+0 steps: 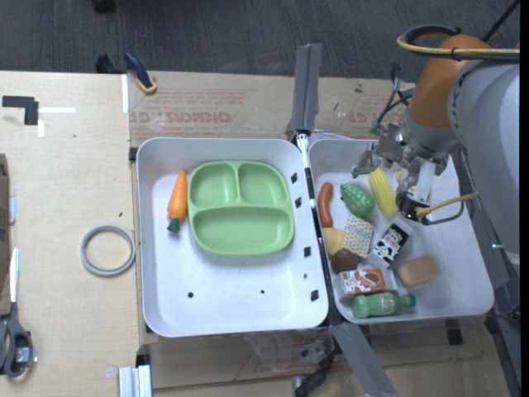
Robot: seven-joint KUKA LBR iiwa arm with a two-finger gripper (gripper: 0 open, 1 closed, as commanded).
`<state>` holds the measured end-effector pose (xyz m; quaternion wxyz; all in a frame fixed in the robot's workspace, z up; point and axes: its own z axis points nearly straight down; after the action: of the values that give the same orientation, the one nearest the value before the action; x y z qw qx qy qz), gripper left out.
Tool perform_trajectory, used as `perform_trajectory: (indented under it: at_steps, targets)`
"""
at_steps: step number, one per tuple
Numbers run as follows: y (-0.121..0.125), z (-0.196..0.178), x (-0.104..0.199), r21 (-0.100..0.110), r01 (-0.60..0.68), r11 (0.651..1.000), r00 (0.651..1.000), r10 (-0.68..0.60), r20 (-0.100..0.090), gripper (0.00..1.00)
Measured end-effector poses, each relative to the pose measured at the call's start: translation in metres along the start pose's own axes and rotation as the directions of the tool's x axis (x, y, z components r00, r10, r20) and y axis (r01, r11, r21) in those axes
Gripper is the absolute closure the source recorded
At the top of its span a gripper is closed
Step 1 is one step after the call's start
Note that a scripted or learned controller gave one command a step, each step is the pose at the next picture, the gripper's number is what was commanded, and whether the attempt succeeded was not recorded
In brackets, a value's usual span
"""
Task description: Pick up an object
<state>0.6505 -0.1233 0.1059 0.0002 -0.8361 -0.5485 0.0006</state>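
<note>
arm (483, 114): grey, orange band above the wrist, reaches in from the table's right edge over the right bin's far right corner
end effector (395, 165): low over the far part of the right bin, just above the corn cob; whether it is spread or pressed together, cannot tell
corn cob (382, 192): yellow, far-middle of the right bin, right under the end effector; contact unclear, not visibly pinched
right bin (463, 288): white, shallow, on the right half of the table, crowded with toy food
green bumpy fruit (357, 198): just left of the corn cob, touching or nearly
sausage (325, 203): red-orange, along the right bin's left wall
cheese wedge (332, 240): yellow, near the left wall, below the sausage
cracker (358, 236): pale, dotted, middle of the right bin, beside the cheese wedge
brown lump (344, 260): dark, below the cheese wedge
small carton (389, 243): black and white, middle of the right bin
bread piece (417, 270): tan, toward the near right of the right bin
snack packet (364, 280): red and white, near edge area
green bottle (380, 304): lying on its side along the right bin's near edge
left bin (223, 304): white, touching the right bin's left side
green tray (240, 208): three compartments, far half of the left bin
carrot (177, 198): orange, just left of the green tray, by the left bin's left wall
tape ring (108, 250): grey, on the table left of the left bin
scissors (14, 337): near left corner of the table
</note>
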Motion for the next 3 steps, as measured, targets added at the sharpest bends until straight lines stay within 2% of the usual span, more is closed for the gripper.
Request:
perform_trajectory:
  at_steps: [1,2,3]
  targets:
    - [-0.001,-0.010,0.023,-0.001,0.110,0.994,0.994,-0.110,0.001,0.00]
    - [-0.037,-0.112,0.066,-0.001,0.313,0.950,0.950,-0.313,0.001,0.00]
    - [-0.034,-0.085,0.032,0.001,0.309,0.951,0.951,-0.309,0.001,0.00]
